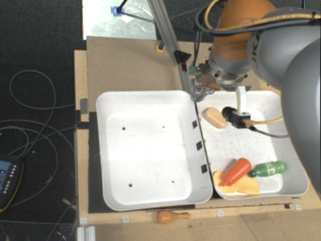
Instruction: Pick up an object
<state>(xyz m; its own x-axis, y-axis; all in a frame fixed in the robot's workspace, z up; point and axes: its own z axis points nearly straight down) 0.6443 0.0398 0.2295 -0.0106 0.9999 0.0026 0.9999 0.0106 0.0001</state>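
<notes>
Tan rounded block (214,117) lies at 11 o'clock in the right white shallow bin (293,185), just below the gripper (200,90); finger state cannot be told. Orange carrot-shaped toy (236,171), green bottle (268,169) and yellow flat piece (246,187) cluster at 6 o'clock.

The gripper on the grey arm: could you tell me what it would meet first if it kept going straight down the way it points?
Probably the top-left corner of the right-hand white bin, near the divider. The gripper hangs about there; the tan rounded block lies slightly aside. Depth is unclear.
</notes>
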